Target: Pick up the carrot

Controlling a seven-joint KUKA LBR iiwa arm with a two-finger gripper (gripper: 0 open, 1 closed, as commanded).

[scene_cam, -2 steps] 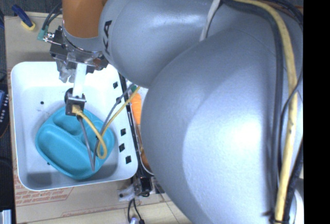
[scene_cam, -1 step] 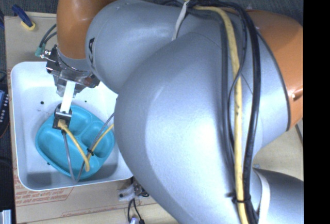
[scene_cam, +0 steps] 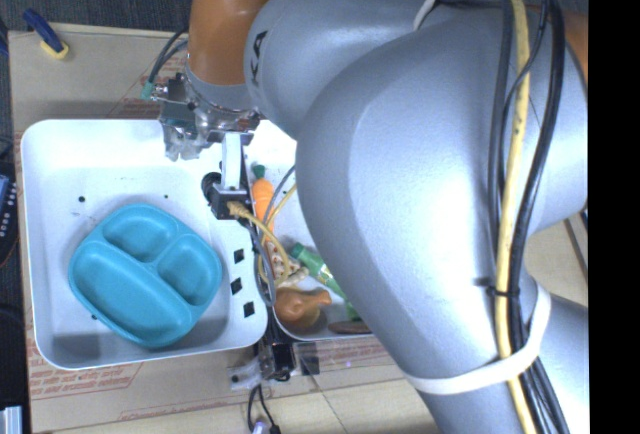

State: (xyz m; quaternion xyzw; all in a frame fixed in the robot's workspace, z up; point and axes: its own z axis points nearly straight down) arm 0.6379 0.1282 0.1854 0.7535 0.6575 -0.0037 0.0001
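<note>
Approach step, by appearance: the gripper (scene_cam: 186,134) hangs over the far edge of the left bin (scene_cam: 40,222), aperture indiscernible. The carrot (scene_cam: 262,195) lies rightward, at the bins' divide. Next, probably: shift right, descend.

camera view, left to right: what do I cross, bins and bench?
small blue-and-yellow object on the bench → blue divided tray in the left bin → carrot → green item partly under the arm. The claw and a brown item overlap these, so both are left out.
</note>
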